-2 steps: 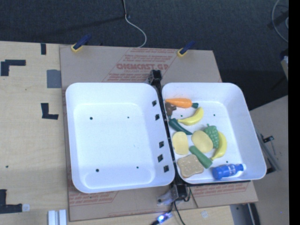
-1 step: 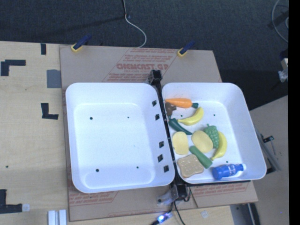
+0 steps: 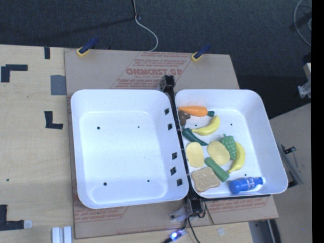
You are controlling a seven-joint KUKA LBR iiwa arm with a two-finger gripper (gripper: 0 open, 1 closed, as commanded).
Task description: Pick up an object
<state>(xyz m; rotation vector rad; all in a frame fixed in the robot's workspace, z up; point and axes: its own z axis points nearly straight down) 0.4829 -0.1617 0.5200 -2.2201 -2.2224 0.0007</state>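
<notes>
camera view | board [image 3: 152,72] reads "CHEMCAST" | end effector state: cannot tell | blue bottle [image 3: 246,185] label unreadable

A wooden bench [image 3: 30,135] bears a brown cardboard sheet [image 3: 147,70], held by two yellow-and-blue clamps [image 3: 87,46] at its far edge; two white bins [image 3: 76,135] sit side by side upon it.

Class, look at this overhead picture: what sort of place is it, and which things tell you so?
Probably a robotics lab test bench, not a kitchen. Two shallow white bins sit side by side on a clamped board, the food in the right one looks like plastic toys such as a carrot, and black tape marks the table.
</notes>
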